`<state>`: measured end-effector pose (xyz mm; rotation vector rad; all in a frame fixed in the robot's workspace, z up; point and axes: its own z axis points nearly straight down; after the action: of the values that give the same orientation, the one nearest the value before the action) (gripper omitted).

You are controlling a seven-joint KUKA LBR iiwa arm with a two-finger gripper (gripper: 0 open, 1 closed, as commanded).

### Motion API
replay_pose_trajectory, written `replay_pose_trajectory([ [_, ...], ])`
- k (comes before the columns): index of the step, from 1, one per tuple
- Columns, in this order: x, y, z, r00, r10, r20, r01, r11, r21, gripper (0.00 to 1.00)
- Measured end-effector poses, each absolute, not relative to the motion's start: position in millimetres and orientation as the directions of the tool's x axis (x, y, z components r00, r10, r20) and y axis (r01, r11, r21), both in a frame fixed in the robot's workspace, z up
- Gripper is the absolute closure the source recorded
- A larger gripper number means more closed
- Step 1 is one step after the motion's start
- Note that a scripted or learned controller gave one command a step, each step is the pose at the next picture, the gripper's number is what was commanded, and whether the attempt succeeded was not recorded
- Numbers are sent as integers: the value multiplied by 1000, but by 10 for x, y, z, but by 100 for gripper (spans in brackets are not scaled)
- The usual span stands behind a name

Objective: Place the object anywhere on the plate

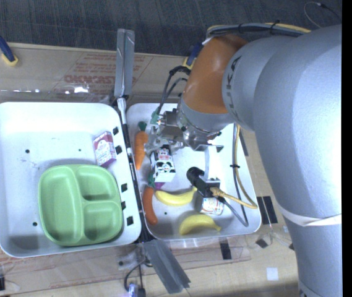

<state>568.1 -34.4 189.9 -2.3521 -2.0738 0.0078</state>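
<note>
Black-and-white carton (163, 166) lies in the right bin (237, 224), long axis running near-to-far, just beside the hand (161, 142); hand state cannot be determined. Brown surface (52, 73) supports this bin; dark floor (70, 5) lies beyond.

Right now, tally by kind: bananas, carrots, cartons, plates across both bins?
Bananas: 2
Carrots: 2
Cartons: 2
Plate: 1
Total: 7
</note>
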Motion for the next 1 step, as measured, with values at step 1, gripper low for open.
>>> replay_pose_trajectory([
  [1, 5560, 530, 1899, 147, 989, -1, 989, -147, -8, 100],
])
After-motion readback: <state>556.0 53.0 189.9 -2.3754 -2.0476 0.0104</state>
